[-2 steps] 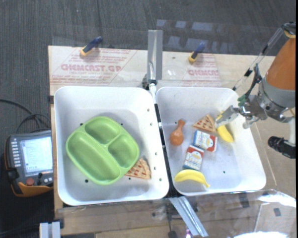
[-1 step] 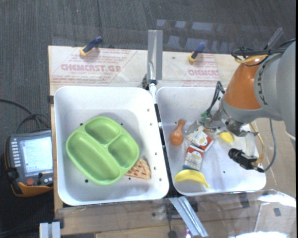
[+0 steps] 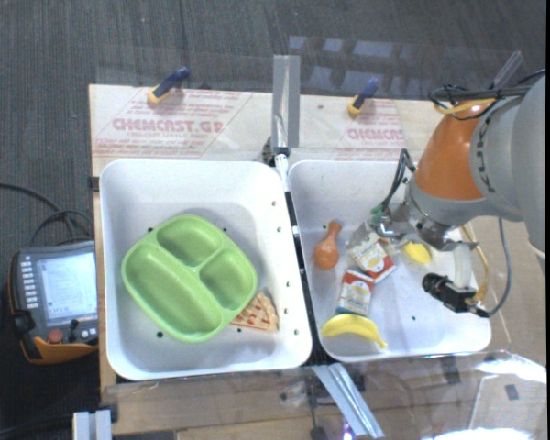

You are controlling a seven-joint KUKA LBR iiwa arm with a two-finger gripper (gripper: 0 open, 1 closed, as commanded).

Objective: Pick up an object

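Note:
My gripper (image 3: pixel 396 226) hangs low over the right bin (image 3: pixel 458 342), below the arm's orange band. Just under and left of it lies a white and red snack packet (image 3: pixel 371 256), and a small yellow object (image 3: pixel 419 252) lies just to its right. A second red and white packet (image 3: pixel 356 293) rests nearer the front. An orange drumstick-shaped toy (image 3: pixel 327 244) lies by the bin's left wall. Near the front edge there is a yellow banana (image 3: pixel 353 329). I cannot make out anything held by the gripper.
The left bin (image 3: pixel 128 186) holds a green divided plate (image 3: pixel 191 276) with a waffle-patterned slice (image 3: pixel 257 314) beside it. A black connector with cables (image 3: pixel 451 292) dangles from the arm over the right bin's right side. A teach pendant (image 3: pixel 55 296) sits left of the bench.

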